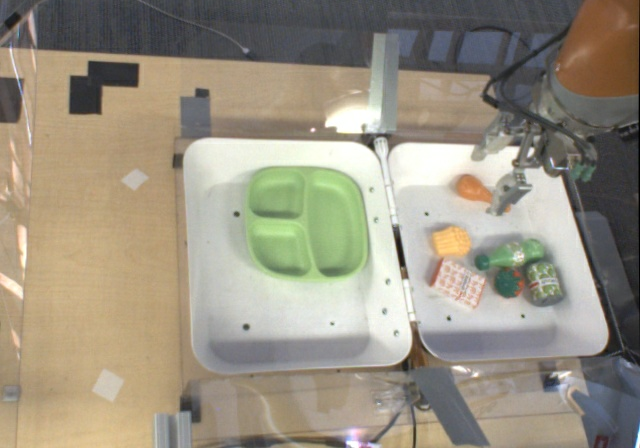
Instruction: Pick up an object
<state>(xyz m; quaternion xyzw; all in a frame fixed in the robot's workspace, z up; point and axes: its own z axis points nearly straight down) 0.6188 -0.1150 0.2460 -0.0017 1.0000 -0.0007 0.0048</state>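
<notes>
The right bin [570, 331] holds several toy foods. An orange carrot-like piece [473, 188] lies near its back. A yellow corn piece [451, 240] and a red-and-white box [458, 282] sit in the middle. To their right are a green bottle [510, 256], a small green and red piece [509, 283] and a green can [545, 282]. My gripper [508, 191] hangs over the back of this bin, just right of the orange piece. I see nothing held in it.
The left bin [215, 326] holds a green divided plate [305, 223]. A metal post [384, 86] stands behind the seam between the bins. Dark cables [510, 61] run behind the right bin, near the arm's wrist.
</notes>
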